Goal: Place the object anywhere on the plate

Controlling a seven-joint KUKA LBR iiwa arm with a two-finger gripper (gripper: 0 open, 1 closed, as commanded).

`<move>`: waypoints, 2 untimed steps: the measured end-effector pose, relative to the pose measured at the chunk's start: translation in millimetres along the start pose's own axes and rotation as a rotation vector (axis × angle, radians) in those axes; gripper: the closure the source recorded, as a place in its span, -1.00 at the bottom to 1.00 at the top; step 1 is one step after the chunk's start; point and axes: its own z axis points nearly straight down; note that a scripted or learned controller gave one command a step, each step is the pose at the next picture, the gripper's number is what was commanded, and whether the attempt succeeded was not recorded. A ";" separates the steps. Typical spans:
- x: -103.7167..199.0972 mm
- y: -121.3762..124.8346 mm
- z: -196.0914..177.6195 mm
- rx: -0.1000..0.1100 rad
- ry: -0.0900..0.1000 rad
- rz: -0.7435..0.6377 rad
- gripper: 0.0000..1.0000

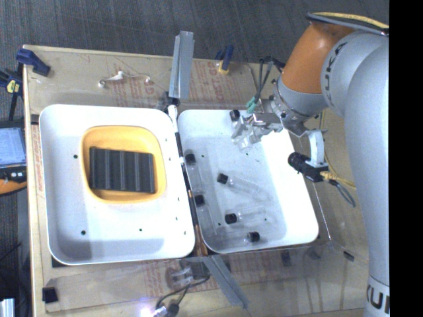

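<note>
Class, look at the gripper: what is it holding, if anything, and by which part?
Cannot be told: the gripper is too blurred over the right bin.

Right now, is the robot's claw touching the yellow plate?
Apart. The camera view shows the gripper over the right bin's far end, while the yellow plate lies in the left bin, with both bins' rims between them.

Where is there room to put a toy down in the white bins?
Left bin: bare white floor below the yellow plate, toward the near wall. Right bin: crowded with small clear tubes, and the gripper hangs over its far end.
</note>
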 end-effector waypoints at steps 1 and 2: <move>80.5 -6.5 17.3 0.002 -0.001 -0.126 1.00; 122.1 20.5 15.7 -0.004 -0.003 -0.367 1.00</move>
